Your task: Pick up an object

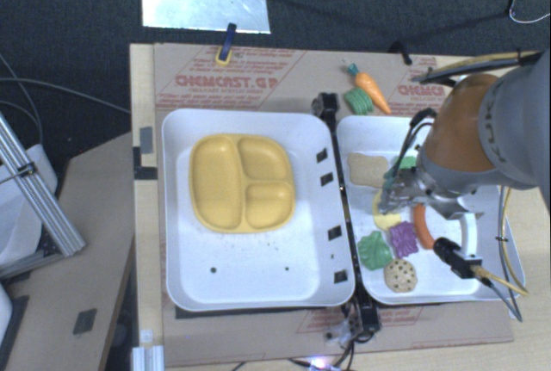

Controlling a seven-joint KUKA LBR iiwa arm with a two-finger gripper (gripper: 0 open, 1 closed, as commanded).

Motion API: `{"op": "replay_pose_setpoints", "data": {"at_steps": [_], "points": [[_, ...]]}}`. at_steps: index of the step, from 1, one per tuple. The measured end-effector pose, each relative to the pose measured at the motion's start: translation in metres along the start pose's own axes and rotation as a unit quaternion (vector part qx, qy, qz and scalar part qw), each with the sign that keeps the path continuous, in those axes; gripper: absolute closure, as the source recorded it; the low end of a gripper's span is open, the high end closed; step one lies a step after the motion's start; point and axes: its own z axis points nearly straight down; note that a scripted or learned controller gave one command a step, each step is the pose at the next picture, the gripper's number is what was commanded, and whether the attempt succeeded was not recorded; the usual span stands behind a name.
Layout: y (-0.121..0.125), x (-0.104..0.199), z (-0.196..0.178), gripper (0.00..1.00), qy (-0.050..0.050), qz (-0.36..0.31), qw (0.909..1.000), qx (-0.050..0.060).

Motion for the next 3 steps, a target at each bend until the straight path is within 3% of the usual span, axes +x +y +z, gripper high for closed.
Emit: {"op": "replay_pose_setpoints", "data": {"at_steps": [1,2,3], "points": [[0.000,0.000,0.000,0.00,0.000,0.000,1.0000,0.000],[-0.052,0.002,0.010,0.00,-0.001,0.001,1.0000,0.000],[0.013,-0.005,0.010,0.00,-0.001,-0.002,1.0000,-0.002]]}}
